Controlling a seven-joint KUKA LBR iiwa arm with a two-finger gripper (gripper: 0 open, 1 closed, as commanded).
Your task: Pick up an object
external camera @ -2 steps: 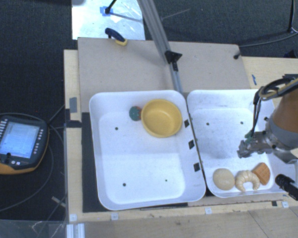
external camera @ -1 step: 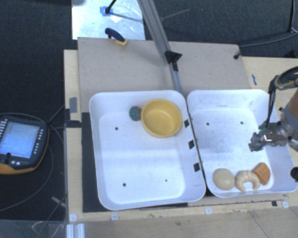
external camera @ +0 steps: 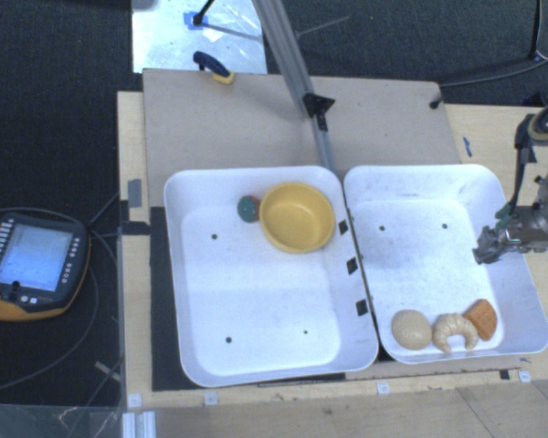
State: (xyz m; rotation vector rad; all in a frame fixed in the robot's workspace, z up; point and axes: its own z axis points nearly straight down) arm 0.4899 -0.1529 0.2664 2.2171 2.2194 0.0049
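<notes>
Gripper over right bin's right edge, nothing visibly held.
Can't tell its opening. Nearest objects lie nearer the camera in that bin's near corner: waffle piece, croissant, round bun. Left bin: yellow bowl, green ball.

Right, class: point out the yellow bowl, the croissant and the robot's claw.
yellow bowl (external camera: 297, 217): camera view, middle of its inside.
croissant (external camera: 456, 331): camera view, middle of its curved body.
claw (external camera: 487, 247): camera view, at its tip.

Rt bin mid open (food crowds near edge).
</notes>
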